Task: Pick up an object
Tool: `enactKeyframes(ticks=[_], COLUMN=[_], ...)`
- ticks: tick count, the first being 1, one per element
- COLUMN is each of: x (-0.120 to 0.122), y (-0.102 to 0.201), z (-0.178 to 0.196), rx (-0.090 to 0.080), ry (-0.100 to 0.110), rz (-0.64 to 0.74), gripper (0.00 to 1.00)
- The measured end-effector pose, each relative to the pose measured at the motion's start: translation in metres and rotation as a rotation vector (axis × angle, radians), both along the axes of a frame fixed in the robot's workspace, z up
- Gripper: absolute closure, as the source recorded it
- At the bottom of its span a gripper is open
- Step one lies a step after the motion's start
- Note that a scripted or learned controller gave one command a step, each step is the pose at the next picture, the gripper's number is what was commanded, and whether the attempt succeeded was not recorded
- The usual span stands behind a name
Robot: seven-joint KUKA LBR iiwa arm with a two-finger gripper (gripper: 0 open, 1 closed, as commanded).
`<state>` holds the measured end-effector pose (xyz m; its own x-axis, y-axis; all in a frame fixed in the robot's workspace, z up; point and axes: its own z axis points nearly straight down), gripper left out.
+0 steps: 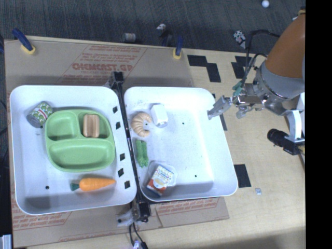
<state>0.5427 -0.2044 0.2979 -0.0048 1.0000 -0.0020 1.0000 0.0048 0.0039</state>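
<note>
Two white bins sit side by side. Right bin (207, 162) has four things: croissant (141, 123), cup (158, 114), green pod (141, 153), packet (161, 178). Left bin (21, 191) has one tray (78, 139), one can (39, 113), one carrot (94, 184). Gripper (218, 108) hangs at the right bin's far edge, holding nothing.

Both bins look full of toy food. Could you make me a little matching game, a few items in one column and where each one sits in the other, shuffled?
Items:
1. carrot
2. croissant
3. green tray
4. small can

Places:
A. right bin, upper left part, close to the divider
B. left bin, far upper left corner
C. left bin, near the front edge, below the tray
D. left bin, across its middle

Pairs: 1-C, 2-A, 3-D, 4-B
</note>
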Motion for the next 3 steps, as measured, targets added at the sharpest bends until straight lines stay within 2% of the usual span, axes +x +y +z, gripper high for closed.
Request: enactKeyframes(ticks=[1,2,3], x=[-0.022,-0.022,-0.066], y=[-0.001,-0.001,-0.007], z=[-0.206,-0.196,-0.115], rx=[0.003,0.002,0.002], ry=[0.006,0.007,0.004], rz=[0.0,0.004,-0.001], gripper=[0.0,1.0,1.0])
